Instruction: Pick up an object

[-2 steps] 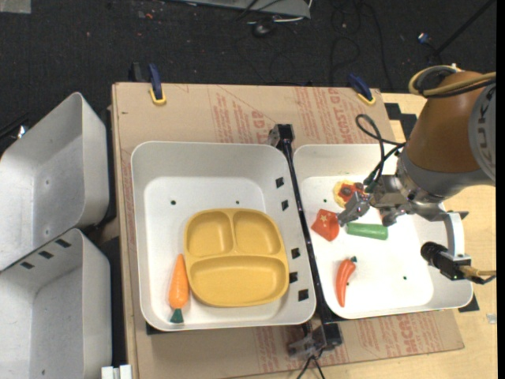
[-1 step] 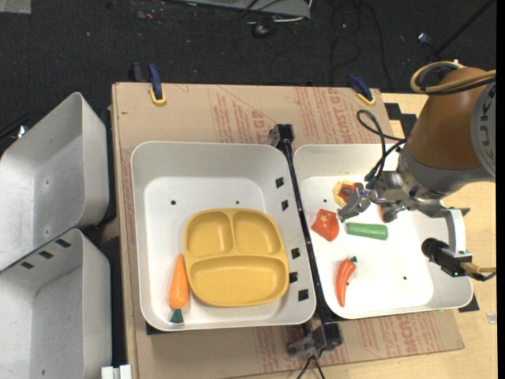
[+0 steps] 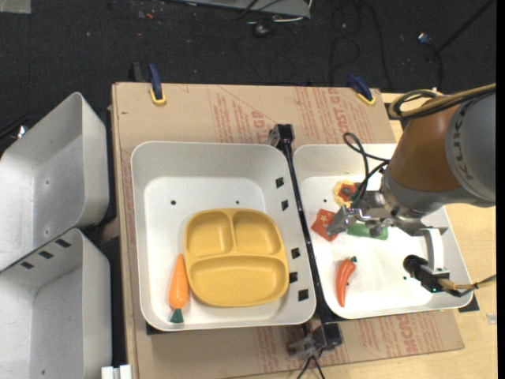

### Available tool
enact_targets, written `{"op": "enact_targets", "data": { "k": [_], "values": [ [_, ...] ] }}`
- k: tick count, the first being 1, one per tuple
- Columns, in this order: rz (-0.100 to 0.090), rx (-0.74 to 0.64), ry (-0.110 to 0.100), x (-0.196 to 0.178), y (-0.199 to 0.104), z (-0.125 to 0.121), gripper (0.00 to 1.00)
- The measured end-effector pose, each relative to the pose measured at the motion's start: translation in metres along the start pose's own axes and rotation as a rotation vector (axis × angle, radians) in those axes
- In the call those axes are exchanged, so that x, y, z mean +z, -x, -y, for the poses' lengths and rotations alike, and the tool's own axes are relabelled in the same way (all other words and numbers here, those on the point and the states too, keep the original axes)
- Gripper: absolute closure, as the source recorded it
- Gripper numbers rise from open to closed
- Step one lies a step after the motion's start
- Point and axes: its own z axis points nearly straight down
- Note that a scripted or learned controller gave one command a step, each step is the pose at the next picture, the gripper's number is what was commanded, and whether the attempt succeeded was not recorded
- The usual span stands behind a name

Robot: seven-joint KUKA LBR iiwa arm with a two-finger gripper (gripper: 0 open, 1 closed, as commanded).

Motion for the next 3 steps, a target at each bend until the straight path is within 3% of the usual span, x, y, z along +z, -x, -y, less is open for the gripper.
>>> {"op": "enact_targets", "data": {
  "k": [1,2,3],
  "values": [
    [0.000,0.000,0.001,0.045,0.000,0.001,0.00],
    [0.000,0.002,0.004,0.033,0.000,0.000,1.00],
    [0.001,-0.003,0.008,-0.010,-0.004,0.003,1.00]
  ]
}}
